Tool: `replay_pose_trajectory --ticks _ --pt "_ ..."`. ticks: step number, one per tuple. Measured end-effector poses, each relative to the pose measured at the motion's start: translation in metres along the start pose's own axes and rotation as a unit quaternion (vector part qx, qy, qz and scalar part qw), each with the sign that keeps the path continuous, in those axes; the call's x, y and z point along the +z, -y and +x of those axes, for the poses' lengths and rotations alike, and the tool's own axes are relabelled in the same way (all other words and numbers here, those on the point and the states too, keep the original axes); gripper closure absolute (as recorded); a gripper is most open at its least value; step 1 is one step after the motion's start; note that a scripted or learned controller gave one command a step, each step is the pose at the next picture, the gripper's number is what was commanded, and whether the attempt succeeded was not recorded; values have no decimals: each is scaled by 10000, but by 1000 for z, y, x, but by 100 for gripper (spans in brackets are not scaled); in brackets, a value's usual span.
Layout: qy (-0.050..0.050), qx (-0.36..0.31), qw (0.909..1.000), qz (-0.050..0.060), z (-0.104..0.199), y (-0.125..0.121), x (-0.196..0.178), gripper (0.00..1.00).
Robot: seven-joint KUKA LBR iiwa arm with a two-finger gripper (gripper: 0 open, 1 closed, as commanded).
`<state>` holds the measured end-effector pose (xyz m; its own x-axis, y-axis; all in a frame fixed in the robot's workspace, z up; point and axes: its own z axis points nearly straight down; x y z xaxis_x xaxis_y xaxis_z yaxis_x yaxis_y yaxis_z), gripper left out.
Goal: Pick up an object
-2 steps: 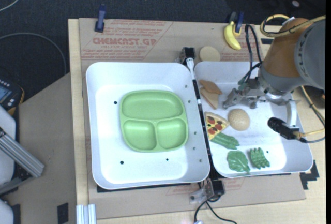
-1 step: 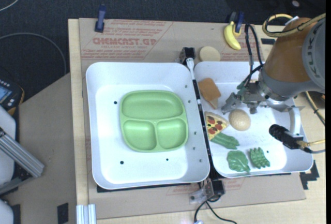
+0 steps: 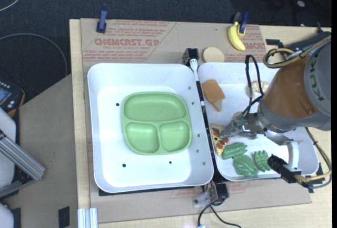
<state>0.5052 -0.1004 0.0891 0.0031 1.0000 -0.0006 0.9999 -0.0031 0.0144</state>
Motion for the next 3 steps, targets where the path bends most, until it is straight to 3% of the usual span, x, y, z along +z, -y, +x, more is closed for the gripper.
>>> replay_pose_trajectory --ticks 1,2,3 --pt "11 -3 10000 1 -1 0 -9 100" --pt "0 -41 10000 34 60 -40 -99 100" --pt "-7 -29 10000 74 120 23 -167 100"
